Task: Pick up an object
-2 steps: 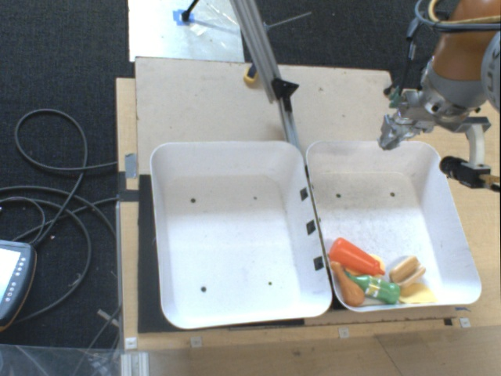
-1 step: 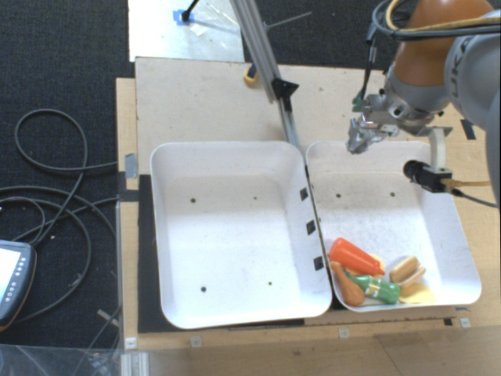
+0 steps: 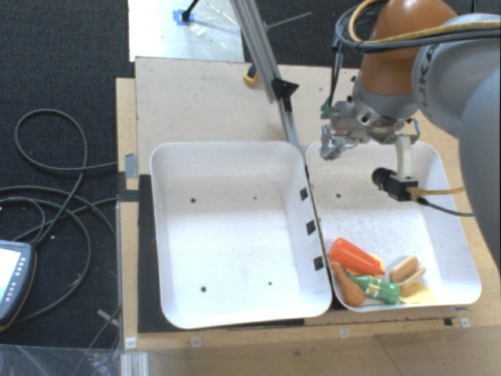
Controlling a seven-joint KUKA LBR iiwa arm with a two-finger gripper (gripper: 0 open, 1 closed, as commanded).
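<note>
- Camera view looks down on two white bins side by side on the table (image 3: 196, 92): the left bin (image 3: 168, 288) and the right bin (image 3: 462, 276).
- Grey arm (image 3: 462, 61) with its orange band reaches in from the right — the gripper (image 3: 330, 149) hangs over the right bin's far left corner, nothing between its fingers; how wide they stand I cannot tell.
- Task's things lie clustered in the right bin's near corner, well apart from the gripper: an orange carrot (image 3: 356, 255), a green bottle (image 3: 378, 288) just beside it, a tan bun (image 3: 407, 270) — touching or nearly so.
</note>
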